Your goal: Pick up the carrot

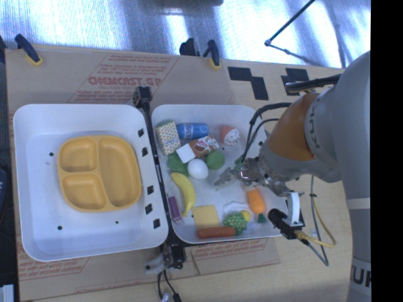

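One grey arm (343,124) with an orange band above the wrist reaches in from the right, over the right-hand edge of the bench. Two shallow white plastic bins sit side by side on brown cardboard: the left bin (25,168) and the right bin (165,115), their inner rims touching along a row of black clips.

In the left bin lies one yellow plastic plate (99,172) with three compartments, near the middle of the floor.

The right bin holds a cluster of toy foods, one of each kind: a yellow banana (184,192) lying lengthwise by the left wall, a red-brown sausage (216,232) along the near wall, a pale yellow cheese block (206,216) just above it, a blue can (192,130) lying on its side at the far end, a patterned tan carton (167,136) beside the can, a green round fruit (215,160), a white ball (198,169), a small white cube (185,153), a green bumpy broccoli piece (235,221), and a white-and-red round piece (230,136) near the far right corner.

The small orange carrot (255,201) lies at the right bin's right side, near the broccoli. The metal gripper (238,173) hangs just above and left of it, tips pointing toward the bin's centre; whether the jaws are apart or together cannot be told, and nothing shows between them.
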